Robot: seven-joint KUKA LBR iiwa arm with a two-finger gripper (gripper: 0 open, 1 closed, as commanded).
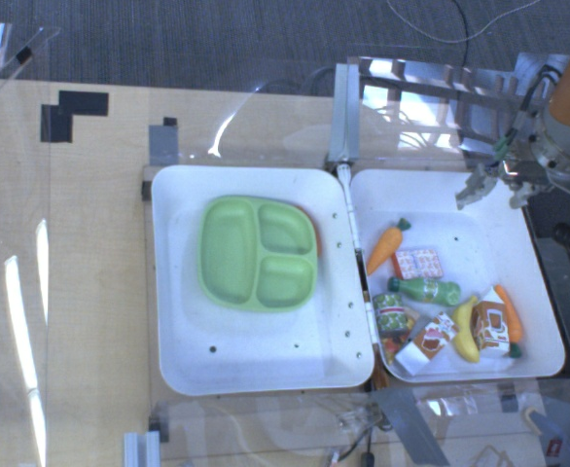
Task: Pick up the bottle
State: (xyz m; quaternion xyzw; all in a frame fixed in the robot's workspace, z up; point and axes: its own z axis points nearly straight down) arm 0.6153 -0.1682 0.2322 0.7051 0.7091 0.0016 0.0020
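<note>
Bottle untouched, gripper parked over far edge of right bin

Camera view: bottle lies on its side in the right bin, roughly mid-bin, green cap end pointing left, label wrap in the middle. Carrot sits just far-left of it, small red-and-white carton just beyond it on the far side, near touching. On the near side a cluster: green snack pack, small brown-and-white pack, banana, brown carton, second carrot at the right. Bottle's right end comes close to the banana; cannot tell if they touch.

Gripper hangs at the far right corner of the right bin, well apart from the bottle. Two fingers read as spread with a clear gap between them, nothing in it. Arm enters from the right, orange band at frame edge.

Left bin holds a green divided plate, not relevant.

Handling judgement: small plastic drink bottle, likely light, stiff enough to squeeze, smooth and round so it may roll or slip out sideways. Best hold looks like across the body at the labelled middle, jaws closing on the near and far sides, perpendicular to its long axis. Far finger has little room because of the red-and-white carton; near side is tight with the snack pack. Neck end is thinner and worse for grip.

Task step: not yet started on approach; needs move left and nearer, then descend.
</note>
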